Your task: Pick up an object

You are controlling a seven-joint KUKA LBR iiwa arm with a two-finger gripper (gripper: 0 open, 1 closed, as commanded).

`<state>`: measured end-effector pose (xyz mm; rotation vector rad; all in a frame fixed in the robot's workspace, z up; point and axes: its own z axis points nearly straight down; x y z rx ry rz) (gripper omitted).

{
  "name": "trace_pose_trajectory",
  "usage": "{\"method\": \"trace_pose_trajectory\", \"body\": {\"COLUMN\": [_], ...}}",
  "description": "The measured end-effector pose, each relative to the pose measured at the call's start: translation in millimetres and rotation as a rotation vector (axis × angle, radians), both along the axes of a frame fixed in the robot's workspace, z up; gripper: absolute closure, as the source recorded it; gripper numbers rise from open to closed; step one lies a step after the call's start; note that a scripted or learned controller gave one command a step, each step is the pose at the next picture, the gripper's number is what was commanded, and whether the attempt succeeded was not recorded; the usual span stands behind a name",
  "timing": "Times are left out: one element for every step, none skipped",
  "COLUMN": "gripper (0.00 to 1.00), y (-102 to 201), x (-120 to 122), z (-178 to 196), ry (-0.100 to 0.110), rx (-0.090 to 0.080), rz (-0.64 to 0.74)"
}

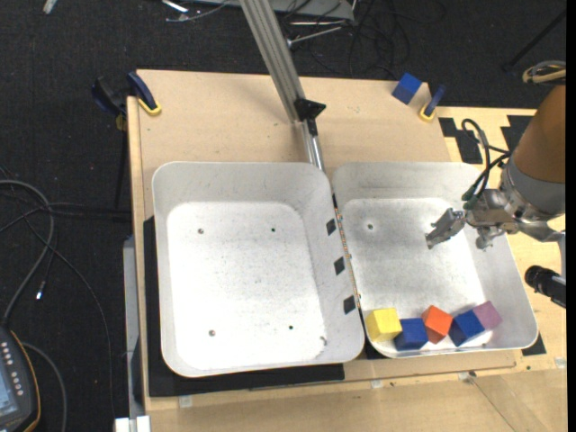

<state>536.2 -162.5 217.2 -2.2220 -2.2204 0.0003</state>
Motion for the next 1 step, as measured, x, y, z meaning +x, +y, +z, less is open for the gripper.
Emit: {"method": "trace_pose_trajectory", "body": {"gripper": [0.0], "y": [67.1], "x": [-11.1], "z": [-17.1], "ry": [0.002], "rx": [0.003], "rz": [0.009]}}
